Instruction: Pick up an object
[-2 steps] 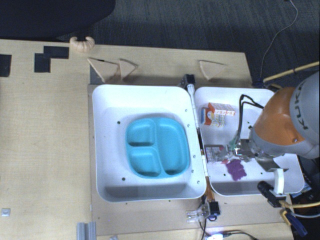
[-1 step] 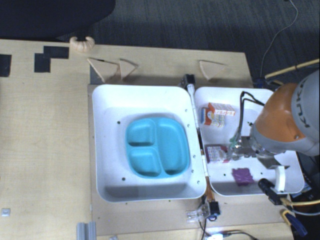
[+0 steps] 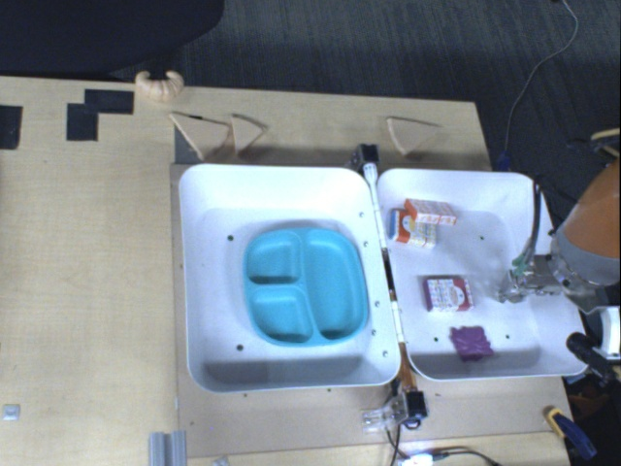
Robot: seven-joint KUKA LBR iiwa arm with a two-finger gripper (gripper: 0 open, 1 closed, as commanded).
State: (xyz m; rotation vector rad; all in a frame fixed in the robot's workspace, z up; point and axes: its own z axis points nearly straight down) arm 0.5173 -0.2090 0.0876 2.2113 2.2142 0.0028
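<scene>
In the right bin lie three objects: an orange and white carton near the back left, a small maroon packet in the middle, and a purple block toward the front. My gripper hangs low over the bin's right side, a short way right of the maroon packet and apart from it. Nothing shows between its fingers. The arm comes in from the right edge, with its orange band above the wrist.
The left bin holds a blue divided tray. Between the two bins runs a rim. Cables lie by the bench's front edge. A thin cable hangs along the right bin's far right side.
</scene>
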